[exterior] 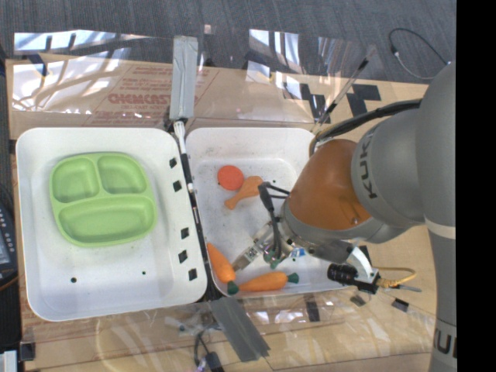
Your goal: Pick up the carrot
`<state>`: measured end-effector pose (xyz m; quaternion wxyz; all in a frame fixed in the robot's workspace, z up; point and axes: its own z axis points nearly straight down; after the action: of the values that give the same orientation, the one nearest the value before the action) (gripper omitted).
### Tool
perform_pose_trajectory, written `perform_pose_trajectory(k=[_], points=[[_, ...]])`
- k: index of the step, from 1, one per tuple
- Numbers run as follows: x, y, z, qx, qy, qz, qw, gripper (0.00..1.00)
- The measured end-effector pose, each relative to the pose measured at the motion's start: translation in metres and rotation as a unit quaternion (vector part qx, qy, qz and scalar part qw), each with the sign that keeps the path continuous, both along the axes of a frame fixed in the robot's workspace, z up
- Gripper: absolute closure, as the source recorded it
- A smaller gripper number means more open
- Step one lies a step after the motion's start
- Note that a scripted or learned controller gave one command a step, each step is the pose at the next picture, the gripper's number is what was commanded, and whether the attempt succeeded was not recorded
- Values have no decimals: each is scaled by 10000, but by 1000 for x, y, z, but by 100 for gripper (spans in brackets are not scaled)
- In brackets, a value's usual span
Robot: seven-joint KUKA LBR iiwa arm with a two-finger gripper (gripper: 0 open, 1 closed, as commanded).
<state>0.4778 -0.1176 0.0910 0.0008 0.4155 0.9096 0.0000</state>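
Two orange carrots with green ends lie in the right bin [232, 142], in its near left corner. One carrot [220, 263] slants along the left wall. The other carrot [264, 283] lies along the front wall. My gripper [260, 260] hangs just above and between them, beneath the orange wrist band. Its fingers look open, with nothing between them. One silver finger [246, 259] points toward the slanted carrot.
A red-orange disc [229, 177] and an orange drumstick-shaped toy [244, 191] lie further back in the right bin. A green divided plate [102, 198] lies in the left bin [39, 285]. The arm covers the right bin's right half.
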Motion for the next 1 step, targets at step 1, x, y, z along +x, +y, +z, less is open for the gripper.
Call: perform_pose_trajectory(k=[1], points=[[26,16,0,-8,13,53,10000,0]])
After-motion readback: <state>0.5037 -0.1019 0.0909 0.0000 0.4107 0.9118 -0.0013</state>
